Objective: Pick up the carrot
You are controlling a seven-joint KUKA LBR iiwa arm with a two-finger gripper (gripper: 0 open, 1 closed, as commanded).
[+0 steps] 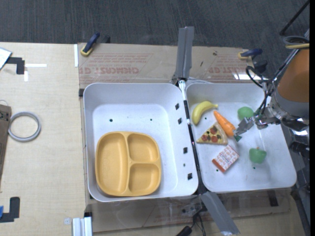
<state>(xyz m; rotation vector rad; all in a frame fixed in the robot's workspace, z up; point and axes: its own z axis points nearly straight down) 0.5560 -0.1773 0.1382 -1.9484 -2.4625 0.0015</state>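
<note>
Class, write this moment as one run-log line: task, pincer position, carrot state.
task: pick up carrot | pincer: right bin, beside carrot's lower end | carrot: lying in bin, above pizza slice, not lifted

Grey arm (288, 104), orange band, black cables
</note>
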